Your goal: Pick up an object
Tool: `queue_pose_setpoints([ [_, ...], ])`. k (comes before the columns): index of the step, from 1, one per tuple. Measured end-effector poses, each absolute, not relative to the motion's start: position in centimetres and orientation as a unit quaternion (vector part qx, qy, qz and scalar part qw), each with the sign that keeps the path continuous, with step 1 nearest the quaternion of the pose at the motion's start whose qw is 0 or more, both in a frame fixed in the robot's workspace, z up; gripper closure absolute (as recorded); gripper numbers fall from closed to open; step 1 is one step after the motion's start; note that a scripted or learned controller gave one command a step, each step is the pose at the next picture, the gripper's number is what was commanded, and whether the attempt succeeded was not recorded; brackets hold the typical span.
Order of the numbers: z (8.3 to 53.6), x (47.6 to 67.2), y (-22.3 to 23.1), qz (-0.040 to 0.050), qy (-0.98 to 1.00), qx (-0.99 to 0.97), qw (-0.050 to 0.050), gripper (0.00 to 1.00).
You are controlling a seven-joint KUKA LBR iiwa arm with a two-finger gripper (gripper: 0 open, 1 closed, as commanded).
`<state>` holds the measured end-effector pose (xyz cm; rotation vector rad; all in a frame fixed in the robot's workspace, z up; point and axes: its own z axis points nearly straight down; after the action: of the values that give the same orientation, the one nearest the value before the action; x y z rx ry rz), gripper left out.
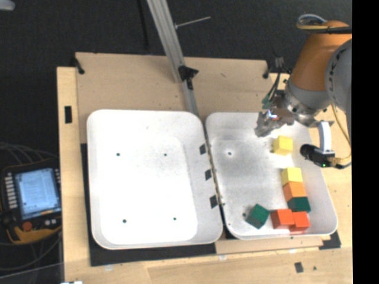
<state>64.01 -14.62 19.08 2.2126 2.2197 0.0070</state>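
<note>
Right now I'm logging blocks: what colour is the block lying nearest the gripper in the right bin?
Yellow, seen clearly in the camera view.

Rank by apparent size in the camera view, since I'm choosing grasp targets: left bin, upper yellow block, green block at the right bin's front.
1. Left bin, by far the largest.
2. Green block.
3. Upper yellow block, only slightly smaller looking; it lies farther back, so their order is unsure.
</note>
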Motion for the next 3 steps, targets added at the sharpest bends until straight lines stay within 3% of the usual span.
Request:
queue_pose_setpoints([
  [1, 22.2, 64.1, -14.8, 0.0014, 0.709, 0.706, 0.002, 1.00],
  [3, 22.6, 64.9, -4.5, 0.0004, 0.710, 0.705, 0.000, 1.00],
])
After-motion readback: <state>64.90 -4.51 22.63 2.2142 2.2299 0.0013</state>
